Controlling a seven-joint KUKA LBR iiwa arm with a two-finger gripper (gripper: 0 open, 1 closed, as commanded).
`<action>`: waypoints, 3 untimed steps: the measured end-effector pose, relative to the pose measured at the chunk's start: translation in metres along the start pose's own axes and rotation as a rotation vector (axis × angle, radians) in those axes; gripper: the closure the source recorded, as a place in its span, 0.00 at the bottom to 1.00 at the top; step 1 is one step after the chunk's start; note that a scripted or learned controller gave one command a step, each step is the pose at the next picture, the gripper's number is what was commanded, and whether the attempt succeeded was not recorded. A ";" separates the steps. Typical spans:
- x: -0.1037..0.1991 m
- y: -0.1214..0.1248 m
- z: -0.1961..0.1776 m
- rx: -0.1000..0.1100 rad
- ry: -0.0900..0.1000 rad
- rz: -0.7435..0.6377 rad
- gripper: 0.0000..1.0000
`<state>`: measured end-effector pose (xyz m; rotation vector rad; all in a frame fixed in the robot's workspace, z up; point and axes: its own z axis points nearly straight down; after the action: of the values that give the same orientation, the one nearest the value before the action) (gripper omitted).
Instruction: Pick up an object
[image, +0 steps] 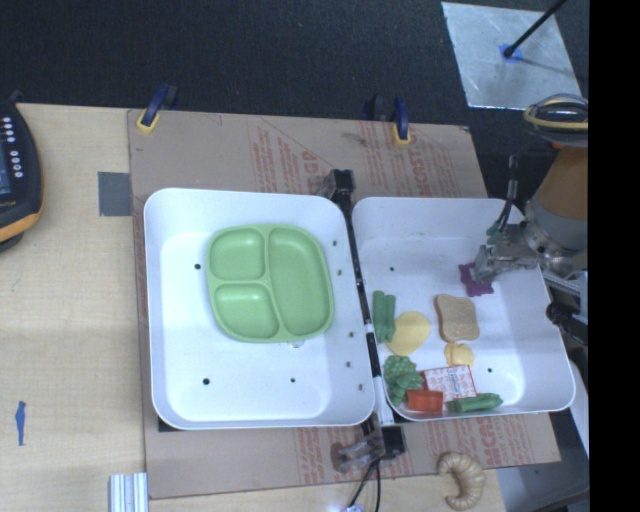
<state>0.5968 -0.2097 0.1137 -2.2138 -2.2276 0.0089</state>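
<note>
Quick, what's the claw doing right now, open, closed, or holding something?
Claw: cannot be told; it sits low in the right bin beside a purple piece.

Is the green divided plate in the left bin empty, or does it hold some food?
Empty. The green divided plate lies flat in the left bin, and all three of its compartments show only bare green.

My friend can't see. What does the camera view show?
A robot gripper hovers over a purple piece in the right bin, which also holds toy bread and other toy foods. The left bin holds a green divided plate.
</note>
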 end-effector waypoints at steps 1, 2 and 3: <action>0.000 0.000 0.001 0.001 0.000 -0.001 0.00; -0.001 0.000 -0.010 -0.001 -0.002 -0.001 1.00; -0.001 0.000 -0.010 0.000 -0.003 -0.002 0.00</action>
<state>0.5970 -0.2106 0.1236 -2.2128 -2.2313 0.0114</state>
